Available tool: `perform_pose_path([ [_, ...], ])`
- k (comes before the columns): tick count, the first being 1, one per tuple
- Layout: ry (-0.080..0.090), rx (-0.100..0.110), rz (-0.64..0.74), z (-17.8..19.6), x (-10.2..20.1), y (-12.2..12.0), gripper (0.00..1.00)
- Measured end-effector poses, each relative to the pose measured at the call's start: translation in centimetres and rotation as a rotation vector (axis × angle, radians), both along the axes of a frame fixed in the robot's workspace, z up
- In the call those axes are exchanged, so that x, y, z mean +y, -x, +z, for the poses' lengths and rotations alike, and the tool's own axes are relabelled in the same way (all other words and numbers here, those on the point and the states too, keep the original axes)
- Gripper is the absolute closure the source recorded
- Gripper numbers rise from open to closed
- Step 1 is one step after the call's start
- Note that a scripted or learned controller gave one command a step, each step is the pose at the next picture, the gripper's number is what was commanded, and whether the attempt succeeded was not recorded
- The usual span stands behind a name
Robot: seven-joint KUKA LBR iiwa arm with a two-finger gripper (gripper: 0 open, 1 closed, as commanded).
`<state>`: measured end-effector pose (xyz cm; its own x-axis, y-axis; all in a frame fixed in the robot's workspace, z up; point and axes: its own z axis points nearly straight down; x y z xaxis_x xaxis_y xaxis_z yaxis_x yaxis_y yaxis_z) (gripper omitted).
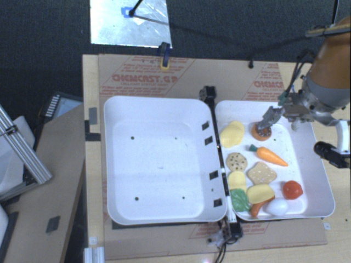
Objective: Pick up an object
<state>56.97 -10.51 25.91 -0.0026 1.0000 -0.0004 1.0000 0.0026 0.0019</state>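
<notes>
The arm is cut off by the right edge at 3 o'clock. The claw covers part of an orange disc; its finger gap is too small to read. A second carrot lies half hidden under the pile at 5 o'clock.

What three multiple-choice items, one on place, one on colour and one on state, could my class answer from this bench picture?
1. Where do the toy foods lie?
A. left bin
B. right bin
C. on the cardboard

2. What colour is the round toy at the right bin's near right?
A. red
B. blue
C. black

3. How does the carrot lie?
A. gripped by the hand
B. standing upright
C. flat on the bin floor

Answers:
1 B: the foods crowd the right bin.
2 A: the tomato is red.
3 C: the carrot lies flat, apart from the hand, which hangs over the brown round piece.
</notes>
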Motion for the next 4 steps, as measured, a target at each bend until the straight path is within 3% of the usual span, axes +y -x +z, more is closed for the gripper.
perform_pose_path([
  [1,0.0,0.006,-0.003,-18.3,-4.2,-3.5,0.0],
  [2,0.001,-0.003,-0.001,-16.3,-4.0,-3.8,1.0],
  [3,0.003,-0.019,0.005,8.2,-1.5,-5.2,1.0],
  [4,-0.001,-0.016,0.012,19.3,8.0,-9.3,1.0],
])
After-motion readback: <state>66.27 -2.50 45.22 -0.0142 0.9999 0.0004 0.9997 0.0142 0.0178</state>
